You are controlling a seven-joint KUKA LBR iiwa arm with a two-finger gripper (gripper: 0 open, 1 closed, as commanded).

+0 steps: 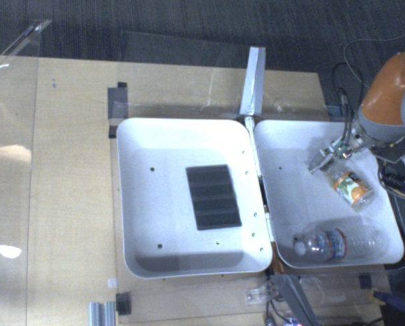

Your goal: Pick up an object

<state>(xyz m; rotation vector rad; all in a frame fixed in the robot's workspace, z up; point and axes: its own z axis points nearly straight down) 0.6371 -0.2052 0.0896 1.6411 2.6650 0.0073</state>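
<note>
Cam view, overhead at a slant. Two shallow white bins side by side on a pale wood bench [60,202].

Left bin [138,148]: one dark ribbed rectangular pad [214,196], lying flat near the centre, long axis running far-to-near with a slight tilt. Not touching any wall.

Right bin [283,148]: clear plastic bottle [338,243] w/ blue label, lying on its side along the near wall, white cap pointing left. Further back and to the right, a small clear packet [352,188] w/ orange and green contents, flat on the bin floor, apart from the bottle.

Arm [392,107] comes in from the right, orange band visible over the far right corner of the right bin. Gripper [328,158] hangs low over the far right part of that bin, metal fingers angled to the left. Its tips sit just beside the packet, on the packet's far-left side. Can't tell whether the claw is spread or pressed together — too small and glinty. Nothing visibly between the fingers.

Metal bar [253,80] stands at the far junction of the two bins.
</note>
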